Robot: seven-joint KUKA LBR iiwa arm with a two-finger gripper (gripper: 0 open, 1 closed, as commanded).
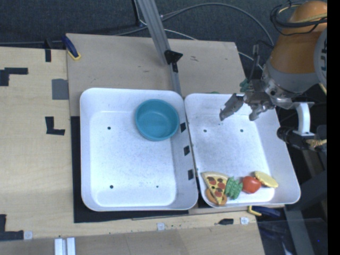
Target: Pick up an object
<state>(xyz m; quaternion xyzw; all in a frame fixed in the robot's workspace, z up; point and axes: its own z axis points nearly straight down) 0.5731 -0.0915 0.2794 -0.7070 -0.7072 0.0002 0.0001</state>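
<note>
From above, the bench [37,158] was a pale wood top with a few dark tape marks on it, and behind it lay a dark grey floor with thin cables curling across. A grey metal pole [154,25] leaned in from the top. Two white bins sat side by side, touching along their inner edges. The left bin [127,185] held one thing, a round blue bowl [156,119], standing the right way up near its far right corner. The right bin [234,147] held four small toy foods in a row along its near edge: one pizza slice [214,187], one green leafy piece [232,187], one red tomato [251,184] and one yellow piece [265,179]. The pizza slice touched the green piece, and its long way ran from the far left to the near right, with the narrow tip toward the near edge. The arm [297,41] came in from the right, and its gripper [237,112] hung over the far part of the right bin, well apart from the foods, with its two fingers spread apart and nothing between them
</note>
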